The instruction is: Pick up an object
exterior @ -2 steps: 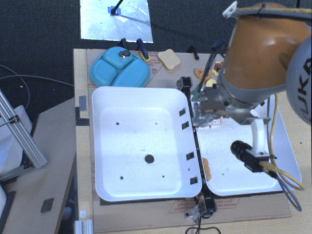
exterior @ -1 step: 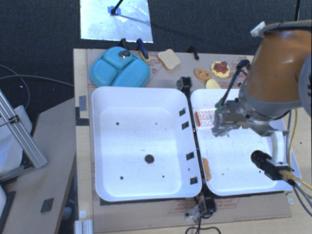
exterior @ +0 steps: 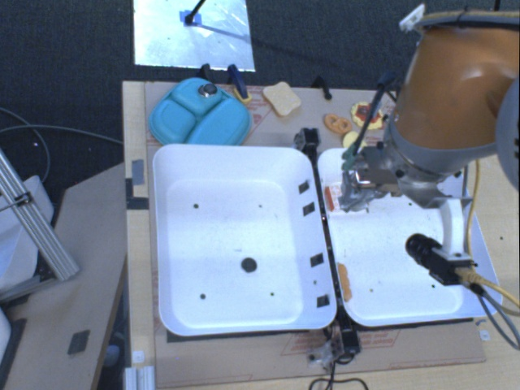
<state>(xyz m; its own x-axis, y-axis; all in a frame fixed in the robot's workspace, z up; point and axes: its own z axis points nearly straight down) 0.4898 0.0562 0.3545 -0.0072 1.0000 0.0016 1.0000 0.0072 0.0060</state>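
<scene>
Hanging low, the end effector (exterior: 354,195) is sitting inside the right bin (exterior: 406,299), near that bin's left wall. I cannot tell if it is gripping anything. A small red thing (exterior: 329,198) is lying in the right bin, just beside the end effector. An orange thing (exterior: 344,282) is lying lower down by the same wall.
</scene>
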